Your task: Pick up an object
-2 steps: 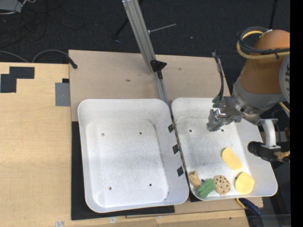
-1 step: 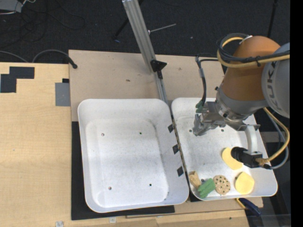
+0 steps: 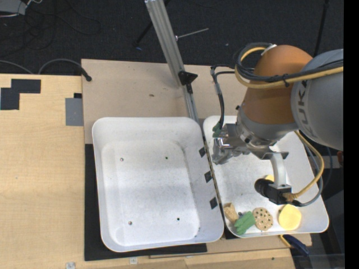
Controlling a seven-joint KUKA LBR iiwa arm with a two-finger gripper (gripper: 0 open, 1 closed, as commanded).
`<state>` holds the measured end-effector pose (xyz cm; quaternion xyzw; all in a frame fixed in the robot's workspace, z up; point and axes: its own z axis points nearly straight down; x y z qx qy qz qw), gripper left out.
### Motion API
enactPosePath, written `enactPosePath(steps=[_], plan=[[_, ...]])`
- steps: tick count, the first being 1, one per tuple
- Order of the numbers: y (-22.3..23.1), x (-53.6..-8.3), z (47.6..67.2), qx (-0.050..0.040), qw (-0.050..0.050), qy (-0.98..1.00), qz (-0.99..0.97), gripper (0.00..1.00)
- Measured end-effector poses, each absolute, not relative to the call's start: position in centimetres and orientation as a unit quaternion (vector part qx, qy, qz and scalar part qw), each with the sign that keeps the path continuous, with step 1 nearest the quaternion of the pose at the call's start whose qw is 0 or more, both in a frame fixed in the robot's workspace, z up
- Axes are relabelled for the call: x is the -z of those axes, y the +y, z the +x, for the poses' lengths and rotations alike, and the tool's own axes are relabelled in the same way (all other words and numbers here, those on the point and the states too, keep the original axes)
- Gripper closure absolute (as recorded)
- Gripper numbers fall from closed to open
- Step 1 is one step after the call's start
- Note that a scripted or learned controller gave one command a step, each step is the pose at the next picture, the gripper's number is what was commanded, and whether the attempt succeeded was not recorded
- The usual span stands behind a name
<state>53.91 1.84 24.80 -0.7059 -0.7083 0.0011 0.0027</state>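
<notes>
White plastic, two bins: camera view has the left bin (image 3: 148,184) bare of objects and the right bin (image 3: 314,220) with its pickable bits crowded at the near edge – tan crumbly piece (image 3: 230,211), green block (image 3: 244,222), speckled cookie (image 3: 262,218), yellow disc (image 3: 290,217). Gripper (image 3: 223,145) sits low by the divider (image 3: 206,161), well apart from that cluster; nothing visibly held, opening can't be told. Risk as I judge it: closing here grabs air, or scrapes the rim; the arm's bulk hides the bin's far half
</notes>
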Motion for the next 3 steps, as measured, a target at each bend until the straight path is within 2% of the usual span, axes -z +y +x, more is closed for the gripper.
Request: enactPosePath(steps=[1,2,3], plan=[[6.7,-24.6,52.3,-0.0017,0.003,-0.709,-0.706,1.00],[9.0,-23.9,51.5,-0.0020,0.002,-0.708,-0.706,1.00],[8.9,-23.9,51.5,-0.0017,0.002,-0.706,-0.708,0.00]])
